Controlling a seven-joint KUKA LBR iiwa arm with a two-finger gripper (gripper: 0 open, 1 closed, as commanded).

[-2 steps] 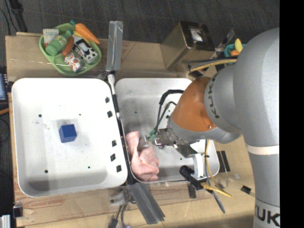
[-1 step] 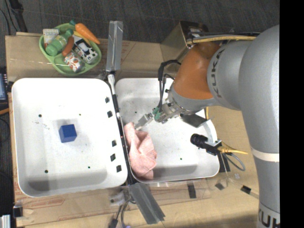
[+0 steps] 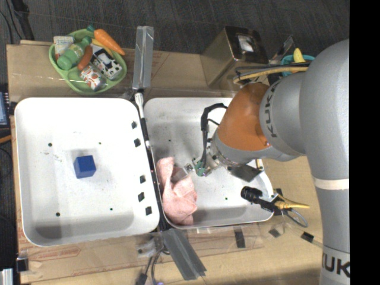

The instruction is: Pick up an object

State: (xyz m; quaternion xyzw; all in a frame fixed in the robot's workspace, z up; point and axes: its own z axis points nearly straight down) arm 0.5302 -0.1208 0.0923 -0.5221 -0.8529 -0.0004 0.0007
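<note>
The two shallow plastic bins are plain white, both the left bin [image 3: 35, 123] and the right bin [image 3: 178, 114], and each floor is flecked with a few small dark dots. The small cube [image 3: 85, 165] in the left bin is a solid mid blue. The soft crumpled cloth [image 3: 178, 199] in the right bin is pale pink, without pattern. The robot arm [image 3: 320, 100] is matt grey with dark lettering, and the band [image 3: 243, 126] above its wrist is bright orange. The worktop [image 3: 178, 64] is light brown. The round bowl [image 3: 76, 88] is lime green; among its toys are an orange carrot [image 3: 108, 39] and a black-and-white piece [image 3: 110, 65]. The floor [image 3: 178, 5] is dark grey.
</note>
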